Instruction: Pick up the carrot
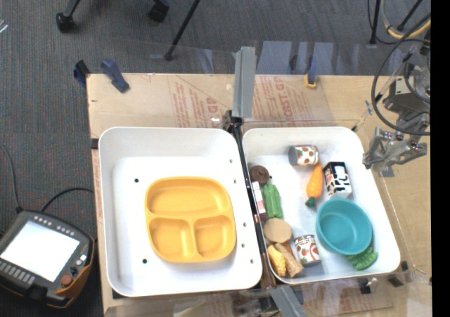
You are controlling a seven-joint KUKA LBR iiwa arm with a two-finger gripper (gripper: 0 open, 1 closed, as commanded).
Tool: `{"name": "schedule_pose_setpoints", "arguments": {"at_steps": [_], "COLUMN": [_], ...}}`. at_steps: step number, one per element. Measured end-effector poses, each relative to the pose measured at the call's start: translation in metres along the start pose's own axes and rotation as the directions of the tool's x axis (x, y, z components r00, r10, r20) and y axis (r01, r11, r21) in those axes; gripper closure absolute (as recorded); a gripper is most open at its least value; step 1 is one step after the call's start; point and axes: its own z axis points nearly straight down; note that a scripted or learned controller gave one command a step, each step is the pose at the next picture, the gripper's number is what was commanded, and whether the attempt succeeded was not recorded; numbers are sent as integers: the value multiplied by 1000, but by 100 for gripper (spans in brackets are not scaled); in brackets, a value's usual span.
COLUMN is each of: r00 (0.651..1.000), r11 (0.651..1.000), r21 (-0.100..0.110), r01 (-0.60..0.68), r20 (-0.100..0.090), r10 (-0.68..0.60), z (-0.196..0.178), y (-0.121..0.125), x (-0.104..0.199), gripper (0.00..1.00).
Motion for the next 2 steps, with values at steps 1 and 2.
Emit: {"name": "schedule_pose_setpoints", "arguments": {"at_steps": [1, 2], "r00": [908, 798], "r11": [908, 798], "r21": [-15, -14], "r01": [418, 602], "r20": [6, 9], "r10": [-418, -602], "z": [74, 110], "y": [24, 42], "x": [68, 28], "gripper": [100, 100]}}
